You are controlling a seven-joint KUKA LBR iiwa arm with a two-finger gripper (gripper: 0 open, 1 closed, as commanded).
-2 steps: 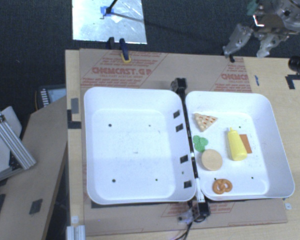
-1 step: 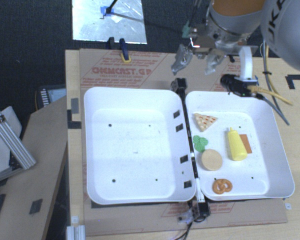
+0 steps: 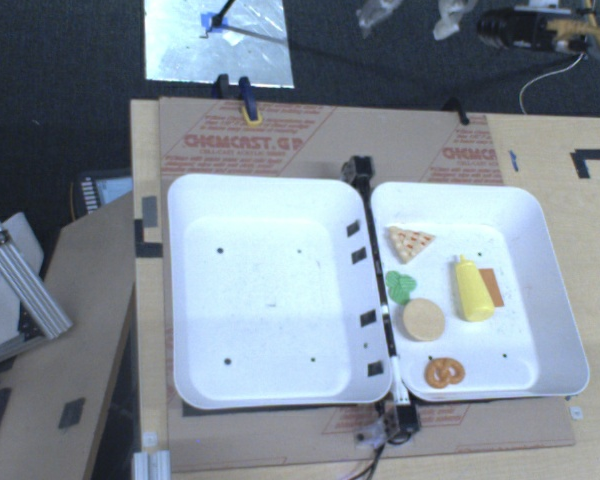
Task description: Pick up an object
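My gripper (image 3: pixel 412 10) hangs at the top of the view, well above and beyond the bins, its two pale fingers spread apart with nothing between them. The right bin (image 3: pixel 540 238) holds a pizza slice (image 3: pixel 410 241), a green leafy piece (image 3: pixel 401 287), a yellow mustard bottle (image 3: pixel 471 288) lying beside an orange-brown strip (image 3: pixel 492 287), a round tan bun (image 3: pixel 423 320) and a pretzel (image 3: pixel 444 372). All lie loose on the bin floor, far from the gripper.
The left bin (image 3: pixel 260 288) sits against the right one, joined by a black-clipped seam (image 3: pixel 375 288). A shiny metal sheet (image 3: pixel 218 28) lies beyond the bench at top left. An aluminium rail (image 3: pixel 15 278) stands at the left edge.
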